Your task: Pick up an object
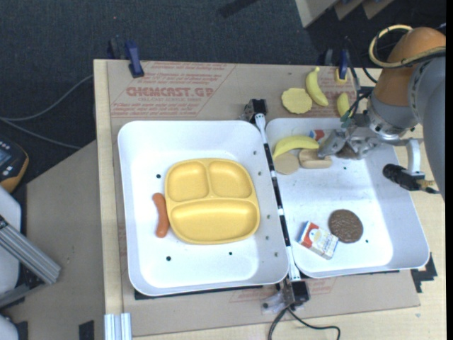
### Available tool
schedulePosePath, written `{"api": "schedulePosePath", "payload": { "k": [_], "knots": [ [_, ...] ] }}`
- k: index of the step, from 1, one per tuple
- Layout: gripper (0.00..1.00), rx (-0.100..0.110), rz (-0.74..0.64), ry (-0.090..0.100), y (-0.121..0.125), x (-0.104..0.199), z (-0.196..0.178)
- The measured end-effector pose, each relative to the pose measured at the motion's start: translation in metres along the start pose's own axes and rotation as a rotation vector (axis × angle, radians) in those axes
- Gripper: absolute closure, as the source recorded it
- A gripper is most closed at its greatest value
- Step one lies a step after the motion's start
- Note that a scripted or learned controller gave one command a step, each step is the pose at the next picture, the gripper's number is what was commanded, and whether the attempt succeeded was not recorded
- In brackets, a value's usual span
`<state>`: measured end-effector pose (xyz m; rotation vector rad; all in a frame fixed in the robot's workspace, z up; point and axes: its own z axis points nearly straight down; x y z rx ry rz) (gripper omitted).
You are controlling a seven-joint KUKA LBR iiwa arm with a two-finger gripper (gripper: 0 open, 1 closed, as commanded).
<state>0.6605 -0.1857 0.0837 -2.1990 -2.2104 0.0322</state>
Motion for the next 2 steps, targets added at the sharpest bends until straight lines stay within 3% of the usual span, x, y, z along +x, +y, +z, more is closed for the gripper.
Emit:
{"api": "schedulePosePath", "payload": {
  "k": [1, 2],
  "knots": [
    [0.0, -0.001, 0.003, -0.008, 0.001, 0.069, -0.001],
    [0.0, -0.029, 0.013, -0.003, -0.055, -0.012, -0.001]
  ]
}}
